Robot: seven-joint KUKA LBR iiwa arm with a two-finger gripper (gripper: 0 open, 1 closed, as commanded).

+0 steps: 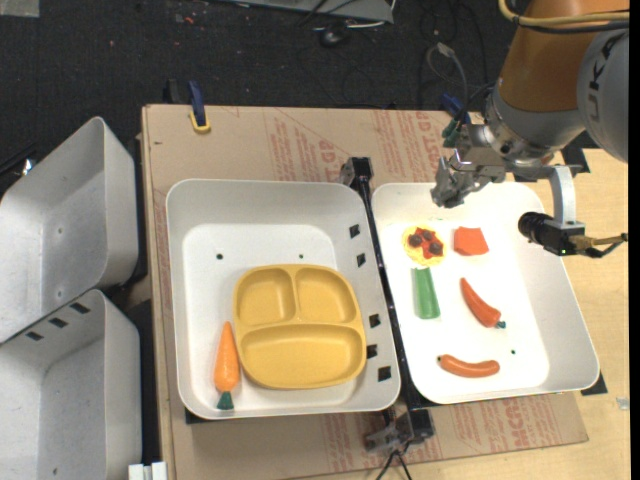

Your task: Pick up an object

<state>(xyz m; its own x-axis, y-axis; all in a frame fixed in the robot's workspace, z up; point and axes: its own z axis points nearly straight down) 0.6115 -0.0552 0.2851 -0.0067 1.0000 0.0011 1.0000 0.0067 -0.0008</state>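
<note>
Cardboard sheeting is covering the desk [300, 143], which is carrying two shallow white bins side by side. At nine o'clock, the left white bin [190, 218] is holding a yellow divided plastic tray [298, 326] and an orange toy carrot [227, 358] just beside it. At three o'clock, the right white bin [560, 298] is holding a yellow flower-shaped toy with dark spots [424, 244], an orange-red block [470, 240], a green stick-shaped toy [427, 293], a red chilli-shaped toy [480, 303] and an orange sausage-shaped toy [468, 366]. The end effector [452, 190] is hovering at that bin's twelve o'clock end, above the flower toy; whether it is released or clenched cannot be told, and nothing is visibly between its fingers. The flower toy and block are lying near each other, so a descent here is risking nudging one while closing on neither, or clipping the bin's rim.
</note>
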